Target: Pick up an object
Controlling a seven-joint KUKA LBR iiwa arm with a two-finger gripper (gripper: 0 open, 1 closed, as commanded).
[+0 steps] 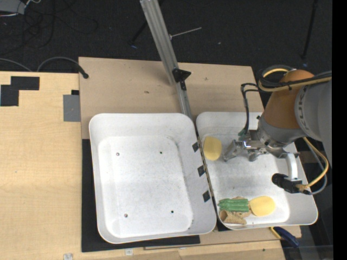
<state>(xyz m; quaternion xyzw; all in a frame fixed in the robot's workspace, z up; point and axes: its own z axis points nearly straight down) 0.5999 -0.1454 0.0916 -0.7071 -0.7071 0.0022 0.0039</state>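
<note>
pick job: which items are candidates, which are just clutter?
Job:
- yellow piece beside the pincer
- yellow piece at near edge
- green toy
- tan item
- right bin

Lying about:
- left bin
- metal rail

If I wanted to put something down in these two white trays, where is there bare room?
The left bin shows bare floor from wall to wall. In the right bin, free floor lies in the middle, between the tool above and the near-edge cluster: green object, tan object, yellow object. Another yellow piece sits by the divider.
</note>
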